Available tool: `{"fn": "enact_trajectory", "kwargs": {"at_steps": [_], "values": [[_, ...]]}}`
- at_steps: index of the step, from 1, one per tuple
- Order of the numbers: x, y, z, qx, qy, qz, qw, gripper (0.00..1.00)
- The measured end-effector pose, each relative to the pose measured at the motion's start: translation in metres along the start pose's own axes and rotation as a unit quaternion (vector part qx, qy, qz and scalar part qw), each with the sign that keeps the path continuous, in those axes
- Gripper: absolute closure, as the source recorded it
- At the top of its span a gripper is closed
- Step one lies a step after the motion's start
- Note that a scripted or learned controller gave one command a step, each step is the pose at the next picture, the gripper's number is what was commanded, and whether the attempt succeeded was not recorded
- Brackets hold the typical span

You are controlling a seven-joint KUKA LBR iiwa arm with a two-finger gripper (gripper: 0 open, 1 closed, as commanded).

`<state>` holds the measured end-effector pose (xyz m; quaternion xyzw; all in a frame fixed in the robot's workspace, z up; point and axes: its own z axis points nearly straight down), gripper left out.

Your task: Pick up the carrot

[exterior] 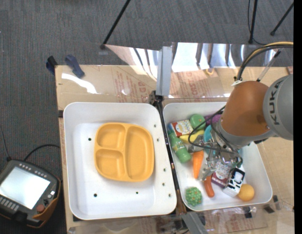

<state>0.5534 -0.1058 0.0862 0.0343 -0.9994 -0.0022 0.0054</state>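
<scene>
Camera view: gripper (215,161) in right bin (262,172), just right of carrot (198,164) (finger state can't tell, nothing visibly held).

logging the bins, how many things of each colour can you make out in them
Orange: 3, the carrot, a round fruit, a small red-orange piece
Yellow: 1, the divided plate
Green: 3, a bumpy ball, a bottle, a rounded piece
Total: 7; others hidden under the arm

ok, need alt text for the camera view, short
A grey and orange robot arm reaches from the right into the right-hand bin, its tool low among toy foods, right beside an orange carrot. The left-hand bin holds a yellow divided plate.
</scene>
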Motion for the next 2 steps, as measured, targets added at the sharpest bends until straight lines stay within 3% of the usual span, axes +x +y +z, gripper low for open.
{"fn": "enact_trajectory", "kwargs": {"at_steps": [1, 2], "values": [[-0.004, 0.001, -0.014, 0.001, -0.005, -0.003, 1.0000, 1.00], [0.069, 0.047, -0.103, 0.002, -0.009, 0.038, 0.9992, 1.00]]}}
